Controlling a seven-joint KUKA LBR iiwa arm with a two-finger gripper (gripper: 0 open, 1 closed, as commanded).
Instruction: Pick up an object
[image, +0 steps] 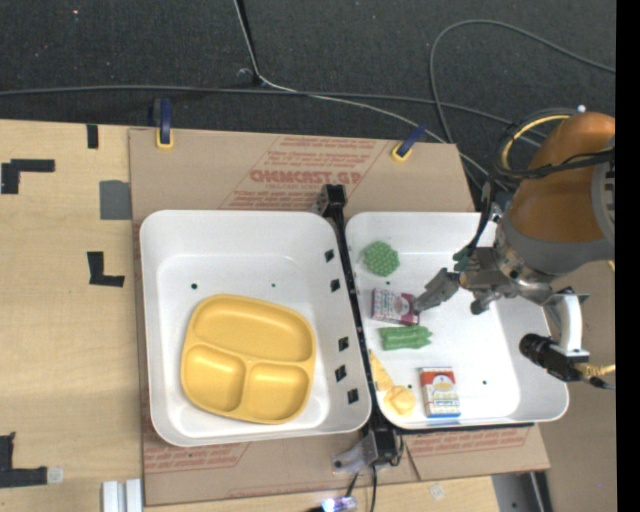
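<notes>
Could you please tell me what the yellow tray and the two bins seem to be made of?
The yellow tray looks like moulded plastic, semi-gloss: one seamless piece with rounded compartments and soft highlights. The left bin and right bin look like smooth white plastic too, with rolled rims, though coated metal cannot be ruled out.

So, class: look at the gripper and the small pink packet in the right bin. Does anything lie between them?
Nothing visible does. The gripper hangs just right of the pink packet, with bare bin floor between them. The green block lies below the packet, the green ball above it.
</notes>
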